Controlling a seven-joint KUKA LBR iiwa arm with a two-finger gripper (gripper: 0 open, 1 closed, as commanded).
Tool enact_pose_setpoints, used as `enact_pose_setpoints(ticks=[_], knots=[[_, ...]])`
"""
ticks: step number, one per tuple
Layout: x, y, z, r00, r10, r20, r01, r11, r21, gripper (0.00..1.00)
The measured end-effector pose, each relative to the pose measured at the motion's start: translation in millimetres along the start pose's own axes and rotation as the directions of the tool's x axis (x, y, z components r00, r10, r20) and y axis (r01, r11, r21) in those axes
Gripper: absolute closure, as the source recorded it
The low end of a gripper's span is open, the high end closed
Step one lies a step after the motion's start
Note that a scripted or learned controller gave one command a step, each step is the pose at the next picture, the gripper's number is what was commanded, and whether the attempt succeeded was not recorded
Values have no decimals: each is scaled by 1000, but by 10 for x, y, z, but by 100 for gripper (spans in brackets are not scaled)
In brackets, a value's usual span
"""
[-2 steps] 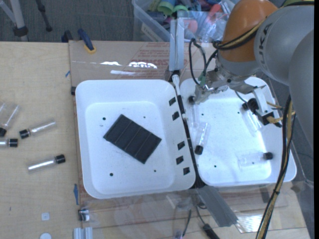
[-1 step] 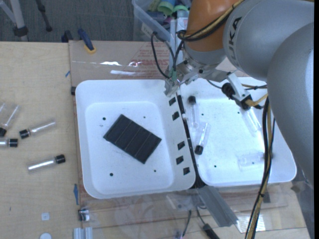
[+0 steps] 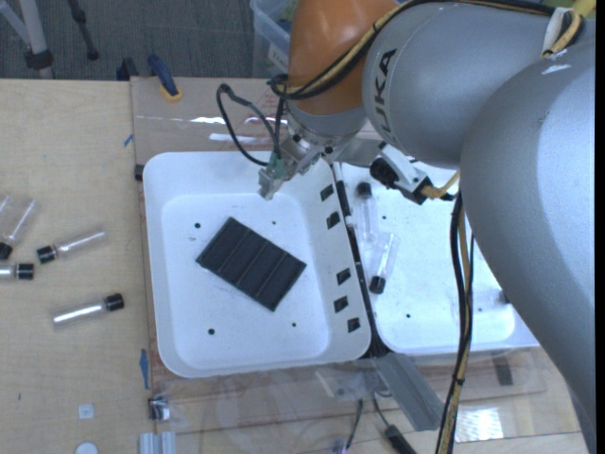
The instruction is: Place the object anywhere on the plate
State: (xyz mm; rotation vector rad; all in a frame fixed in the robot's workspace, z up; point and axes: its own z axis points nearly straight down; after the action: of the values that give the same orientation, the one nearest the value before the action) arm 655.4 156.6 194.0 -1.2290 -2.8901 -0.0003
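The claw (image 3: 269,185) hovers at the left bin's (image 3: 170,339) upper edge; I cannot tell its state. Best to descend squarely over the dark plate (image 3: 251,262) at frame centre-left.

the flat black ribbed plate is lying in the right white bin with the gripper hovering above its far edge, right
Not quite. The camera view shows the flat black ribbed plate lying in the left white bin, not the right white bin, which holds clear plastic tubes with black caps. The rest stands: the gripper hovers above the plate's far edge.
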Motion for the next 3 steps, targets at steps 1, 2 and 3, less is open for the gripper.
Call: enact_pose_setpoints(ticks=[1,2,3], knots=[[321,232,-598,832,555,1,-555,832,-3,100],[350,484,-430,567,824,0,-824,567,-3,100],[423,556,-1148,94,996,0,-996,94,-1,100]])
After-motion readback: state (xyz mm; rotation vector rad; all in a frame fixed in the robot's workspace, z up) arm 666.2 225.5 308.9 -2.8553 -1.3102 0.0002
